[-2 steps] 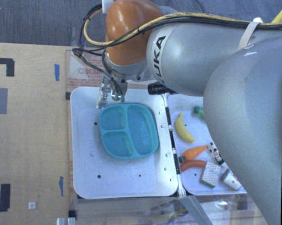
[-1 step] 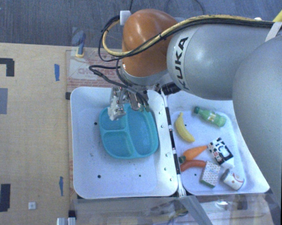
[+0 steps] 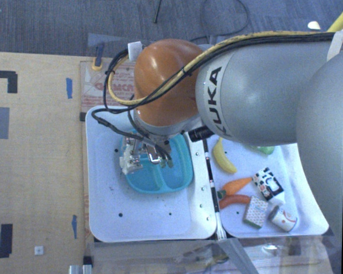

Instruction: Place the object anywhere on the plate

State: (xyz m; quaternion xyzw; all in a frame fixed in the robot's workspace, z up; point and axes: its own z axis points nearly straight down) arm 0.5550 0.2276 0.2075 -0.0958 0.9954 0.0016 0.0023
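Two shallow white bins sit side by side on the bench: the left bin [image 3: 101,215] holds a blue plate [image 3: 178,176], and the right bin [image 3: 312,214] holds a scatter of small things. The arm [image 3: 263,92] comes in from the right, its orange band [image 3: 165,83] above the wrist, and the gripper [image 3: 143,155] hangs over the plate's upper left part. A pale, whitish object [image 3: 127,160] shows at the gripper's left side, over the plate's left edge — whether it is gripped or merely lying against the metal cannot be told from this slant, nor can the width of the jaw opening.

The grey arm casing bears large black letters reading "UKA", the first letter hidden by the curve. A red-and-white printed sheet [image 3: 114,84] lies behind the left bin; its writing is too blurred to read.

In the right bin lie a yellow banana [image 3: 220,155], an orange carrot [image 3: 237,185], a red piece [image 3: 232,201] just below it, a black-and-white patterned item [image 3: 268,185], a speckled block [image 3: 255,212] and a small white cup [image 3: 284,217] on its side — all well apart from the gripper.
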